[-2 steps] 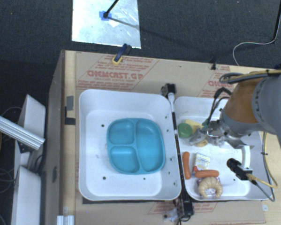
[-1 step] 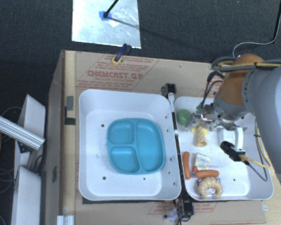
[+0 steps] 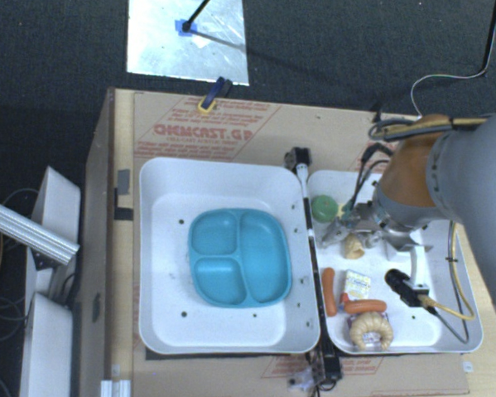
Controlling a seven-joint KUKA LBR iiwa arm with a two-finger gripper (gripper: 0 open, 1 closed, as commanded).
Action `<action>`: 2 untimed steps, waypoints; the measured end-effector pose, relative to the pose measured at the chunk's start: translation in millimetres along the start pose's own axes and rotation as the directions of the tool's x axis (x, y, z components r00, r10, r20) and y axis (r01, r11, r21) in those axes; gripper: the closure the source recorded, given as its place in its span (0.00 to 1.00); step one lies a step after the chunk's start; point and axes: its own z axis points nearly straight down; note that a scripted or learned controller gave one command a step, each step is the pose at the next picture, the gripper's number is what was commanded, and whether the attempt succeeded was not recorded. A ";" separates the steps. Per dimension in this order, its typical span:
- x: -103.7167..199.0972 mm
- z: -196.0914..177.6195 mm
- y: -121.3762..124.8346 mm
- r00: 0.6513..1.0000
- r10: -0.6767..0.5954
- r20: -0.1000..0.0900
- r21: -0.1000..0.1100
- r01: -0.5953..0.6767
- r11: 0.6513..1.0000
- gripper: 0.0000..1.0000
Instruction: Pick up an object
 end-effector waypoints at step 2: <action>39.6 -160.1 -35.5 1.000 -0.003 0.000 -0.004 0.003 1.000 1.00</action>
